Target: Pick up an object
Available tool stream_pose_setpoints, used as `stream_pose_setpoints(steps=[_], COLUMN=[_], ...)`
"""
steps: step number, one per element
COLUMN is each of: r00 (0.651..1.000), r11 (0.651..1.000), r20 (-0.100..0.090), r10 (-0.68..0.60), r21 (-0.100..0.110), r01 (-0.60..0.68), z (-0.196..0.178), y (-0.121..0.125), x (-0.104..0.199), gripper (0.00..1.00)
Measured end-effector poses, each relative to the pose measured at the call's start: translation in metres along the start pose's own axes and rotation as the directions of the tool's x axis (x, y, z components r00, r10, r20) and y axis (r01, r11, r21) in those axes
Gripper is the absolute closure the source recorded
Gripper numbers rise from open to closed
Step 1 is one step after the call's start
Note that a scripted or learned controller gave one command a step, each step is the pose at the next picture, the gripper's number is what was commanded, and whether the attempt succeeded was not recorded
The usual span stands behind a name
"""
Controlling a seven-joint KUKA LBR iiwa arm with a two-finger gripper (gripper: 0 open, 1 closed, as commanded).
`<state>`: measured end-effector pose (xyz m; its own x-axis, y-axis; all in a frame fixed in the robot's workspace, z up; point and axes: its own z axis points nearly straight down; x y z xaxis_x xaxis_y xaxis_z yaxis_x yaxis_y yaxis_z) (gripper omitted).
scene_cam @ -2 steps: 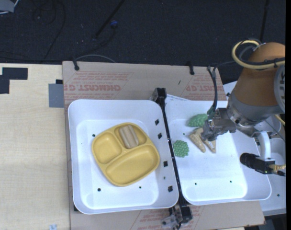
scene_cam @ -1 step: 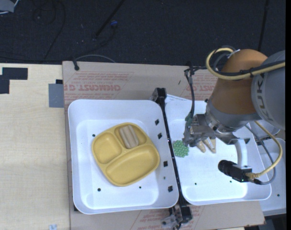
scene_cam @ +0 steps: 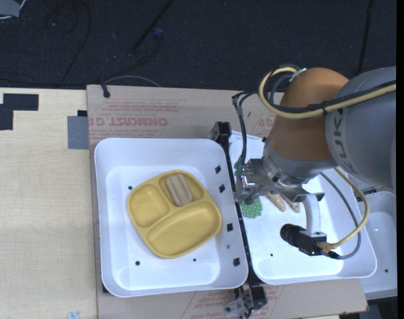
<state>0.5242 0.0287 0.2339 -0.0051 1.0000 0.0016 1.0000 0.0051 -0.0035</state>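
The grey arm (scene_cam: 348, 131) with its orange band reaches from the right over the right bin (scene_cam: 335, 268), hiding much of it. The left bin (scene_cam: 115, 178) on the counter (scene_cam: 36, 211) holds a yellow divided plate (scene_cam: 174, 212) with a tan object (scene_cam: 180, 189) in its upper compartment. The gripper (scene_cam: 252, 185) hangs near the bins' shared edge; whether its fingers are open or closed I cannot tell. Just below it lies a small green object (scene_cam: 253, 209), perhaps knobbly, beside pale wooden sticks (scene_cam: 282, 203).

The arm (scene_cam: 361, 121) is grey with a rounded orange band (scene_cam: 311, 105); yellow and black cables (scene_cam: 358, 221) loop beside it.
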Motion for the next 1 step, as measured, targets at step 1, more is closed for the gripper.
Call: stream_pose_setpoints(steps=[1], r00=[1.000], r11=[1.000], r20=[0.000], r10=[0.000], r21=[0.001], r01=[0.000], z=[-0.0040], y=[-0.0058], x=[0.0544], gripper=[1.00])
